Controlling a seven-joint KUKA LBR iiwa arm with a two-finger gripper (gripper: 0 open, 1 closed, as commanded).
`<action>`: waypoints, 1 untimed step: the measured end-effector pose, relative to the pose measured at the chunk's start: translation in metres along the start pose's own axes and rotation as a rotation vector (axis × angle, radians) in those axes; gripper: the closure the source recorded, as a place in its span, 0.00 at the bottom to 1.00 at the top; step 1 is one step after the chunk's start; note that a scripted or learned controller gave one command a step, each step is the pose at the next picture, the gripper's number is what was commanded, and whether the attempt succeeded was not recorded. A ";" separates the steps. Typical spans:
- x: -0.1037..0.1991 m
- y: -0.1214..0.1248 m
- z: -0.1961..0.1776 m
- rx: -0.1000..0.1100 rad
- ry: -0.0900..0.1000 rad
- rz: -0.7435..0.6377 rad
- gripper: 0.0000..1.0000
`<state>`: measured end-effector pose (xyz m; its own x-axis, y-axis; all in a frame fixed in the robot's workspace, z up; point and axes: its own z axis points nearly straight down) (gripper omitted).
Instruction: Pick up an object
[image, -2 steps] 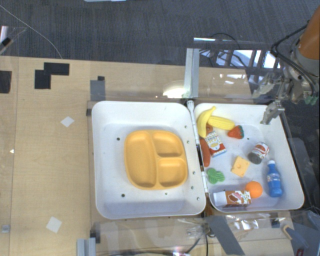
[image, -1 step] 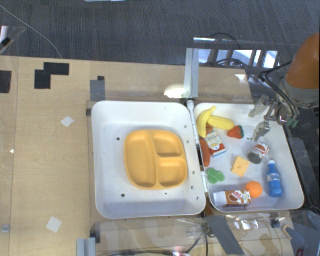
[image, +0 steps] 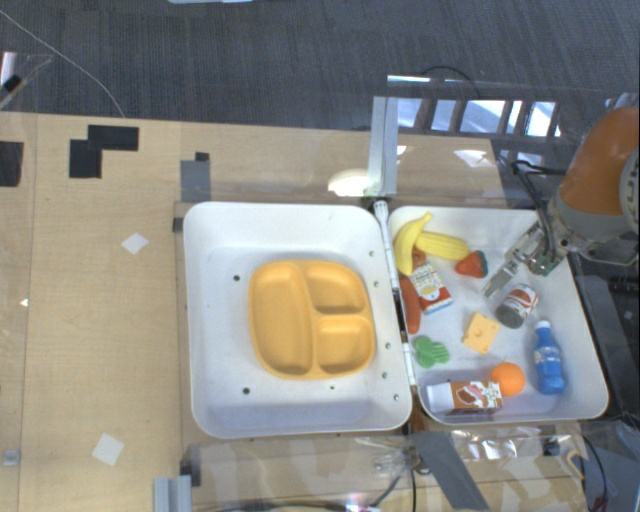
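Note:
My gripper (image: 505, 280) hangs over the upper right part of the right bin (image: 592, 385), reaching in from the right under the orange-banded wrist. A small tin can (image: 518, 306) lies directly below and beside its tip; I cannot tell whether they touch. To the left lie a red strawberry (image: 472, 264) and a yellow banana (image: 424, 243). A cheese wedge (image: 482, 333) sits just below the can, and a blue bottle (image: 547, 358) lies to the lower right.
The right bin also holds a small red-and-white carton (image: 430, 285), a red sausage-like piece (image: 410, 306), a green item (image: 430, 351), an orange (image: 508, 379) and a brown carton (image: 466, 397). The left bin (image: 215, 330) bears a yellow divided plate (image: 310, 318).

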<state>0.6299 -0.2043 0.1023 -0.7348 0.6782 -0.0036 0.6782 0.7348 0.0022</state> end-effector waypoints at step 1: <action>-0.002 0.004 -0.012 -0.004 -0.008 -0.008 1.00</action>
<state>0.6334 -0.2027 0.1143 -0.7401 0.6724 -0.0112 0.6724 0.7402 0.0060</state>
